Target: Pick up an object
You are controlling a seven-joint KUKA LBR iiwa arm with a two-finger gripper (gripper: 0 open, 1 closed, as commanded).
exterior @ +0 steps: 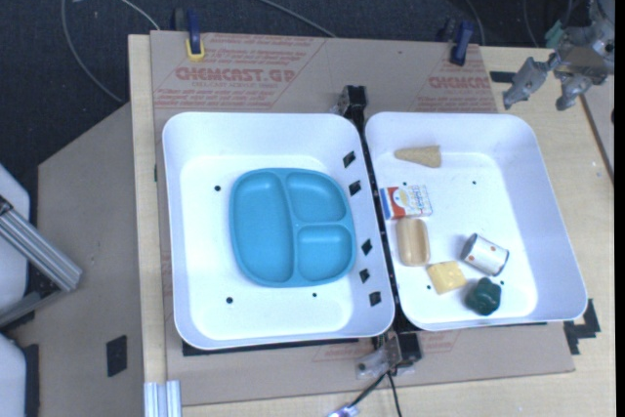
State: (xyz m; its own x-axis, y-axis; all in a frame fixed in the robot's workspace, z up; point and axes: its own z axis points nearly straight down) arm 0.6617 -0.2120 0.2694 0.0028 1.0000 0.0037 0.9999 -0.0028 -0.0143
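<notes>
My gripper [545,85] hangs open at the upper right, above the bench just past the right bin's [547,171] far corner, with nothing between its fingers. In the right bin lie a tan wedge [418,155], a small red, white and blue carton [406,201], a tan bread-like roll [412,240], a yellow cheese-like block [447,276], a silver can [483,254] on its side, and a dark green lump [482,296]. All of them sit well below and left of the gripper.
The left bin [195,210] holds a blue divided plate [291,226]. Black clips [354,99] join the bins along the middle seam. Blue clamps [194,31] pin the brown board at its far edge. Cables cross the dark floor behind.
</notes>
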